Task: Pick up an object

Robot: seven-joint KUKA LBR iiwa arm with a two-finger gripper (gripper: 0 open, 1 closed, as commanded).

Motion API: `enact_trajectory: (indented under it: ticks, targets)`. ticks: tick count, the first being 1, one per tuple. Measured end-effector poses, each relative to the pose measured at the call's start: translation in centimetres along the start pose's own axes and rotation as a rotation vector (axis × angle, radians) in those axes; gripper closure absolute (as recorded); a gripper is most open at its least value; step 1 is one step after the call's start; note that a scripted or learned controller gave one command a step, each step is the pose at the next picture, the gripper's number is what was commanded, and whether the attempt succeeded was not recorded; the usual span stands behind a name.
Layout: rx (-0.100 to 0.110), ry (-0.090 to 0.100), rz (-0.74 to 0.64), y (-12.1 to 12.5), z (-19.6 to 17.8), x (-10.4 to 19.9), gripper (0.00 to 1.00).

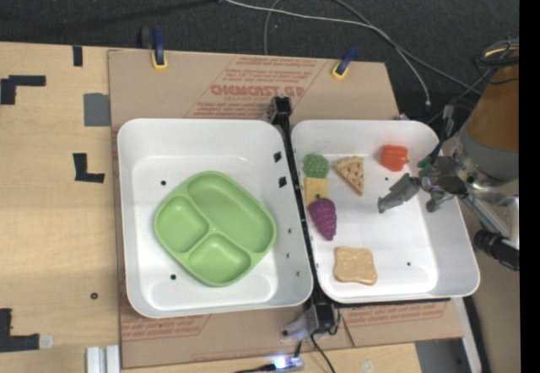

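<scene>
The right bin (451, 274) holds several toy foods: a red piece (393, 157) at the back, a pizza slice (351, 174), a green broccoli (315, 165) over a yellow block (315, 187), purple grapes (323, 218) and a toast slice (354, 265) near the front. My gripper (415, 191) hangs over the bin's right side, open, with one finger (396, 196) reaching left and the other finger (439, 197) near the rim. Nothing sits between them. The red piece lies just behind and left of the gripper.
The left bin (135, 152) carries a green divided plate (214, 228). Both bins rest on a cardboard sheet (253, 84) held by two clamps. A cable (354, 25) loops across the dark floor behind. The arm's orange band (498, 110) rises at the right.
</scene>
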State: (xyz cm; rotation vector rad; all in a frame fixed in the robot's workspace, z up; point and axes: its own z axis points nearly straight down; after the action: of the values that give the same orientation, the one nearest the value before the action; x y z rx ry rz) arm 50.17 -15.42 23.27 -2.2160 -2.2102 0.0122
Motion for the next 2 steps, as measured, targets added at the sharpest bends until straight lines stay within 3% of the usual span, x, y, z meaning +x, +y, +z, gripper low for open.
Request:
enact_trajectory:
  ticks: [1, 2]
  targets:
    - [-0.012, -0.002, -0.004, 0.3, -0.6, 0.0, 0.00]
    - [-0.008, -0.002, -0.002, -0.2, 5.3, -0.7, 0.00]
